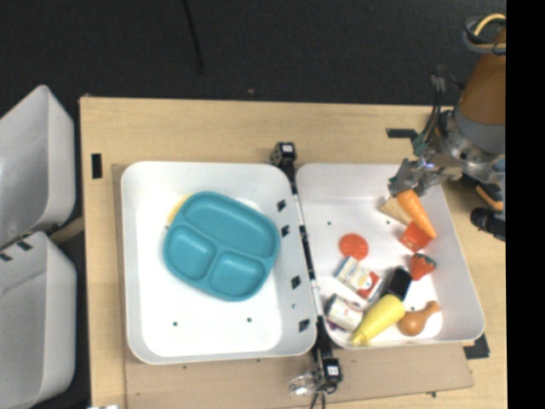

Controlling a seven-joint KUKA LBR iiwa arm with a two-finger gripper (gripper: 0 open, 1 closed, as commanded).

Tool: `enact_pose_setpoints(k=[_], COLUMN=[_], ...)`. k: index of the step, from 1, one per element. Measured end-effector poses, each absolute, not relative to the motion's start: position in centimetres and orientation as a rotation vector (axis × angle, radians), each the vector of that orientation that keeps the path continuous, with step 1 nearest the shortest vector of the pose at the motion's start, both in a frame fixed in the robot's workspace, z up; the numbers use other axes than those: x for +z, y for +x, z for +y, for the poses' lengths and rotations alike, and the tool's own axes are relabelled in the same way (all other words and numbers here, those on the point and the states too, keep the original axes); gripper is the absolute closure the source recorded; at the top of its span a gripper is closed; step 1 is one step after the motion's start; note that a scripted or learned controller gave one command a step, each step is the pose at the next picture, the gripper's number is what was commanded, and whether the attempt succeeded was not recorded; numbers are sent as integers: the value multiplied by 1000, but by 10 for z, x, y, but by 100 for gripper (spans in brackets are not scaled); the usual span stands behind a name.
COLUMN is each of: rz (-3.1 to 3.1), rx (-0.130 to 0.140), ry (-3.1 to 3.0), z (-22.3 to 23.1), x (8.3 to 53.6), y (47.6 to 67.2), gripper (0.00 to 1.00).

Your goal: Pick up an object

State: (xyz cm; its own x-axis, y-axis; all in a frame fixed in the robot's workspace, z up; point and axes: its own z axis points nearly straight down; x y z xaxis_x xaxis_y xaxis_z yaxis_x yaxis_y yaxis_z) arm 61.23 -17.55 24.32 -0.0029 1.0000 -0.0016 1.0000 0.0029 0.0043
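My gripper (411,180) hangs over the far right corner of the right bin (341,190), at the end of the grey arm with its orange band (485,88). Just below it lies an orange carrot (417,215), its upper end close to the gripper tip; whether they touch is unclear. A tan wedge (392,210) rests beside the carrot on the left. Further down the bin are a red-orange disc (353,246), a red pepper-like piece (421,266), a small white and red can (356,278), a black piece (397,282), a yellow cone-shaped object (379,317) and a brown pear shape (417,319).
The left bin (145,313) holds a blue divided plate (223,245) with a yellow thing (175,210) peeking out under its left edge. A second white can (343,313) sits by the divider between the bins. White blocks (30,169) stand off the bench's left side.
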Motion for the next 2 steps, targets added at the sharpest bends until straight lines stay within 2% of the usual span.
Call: enact_pose_setpoints(k=[2], rz=[2231], rx=[2], ry=[2214], z=[-68], x=[258], y=[605], gripper=[100])
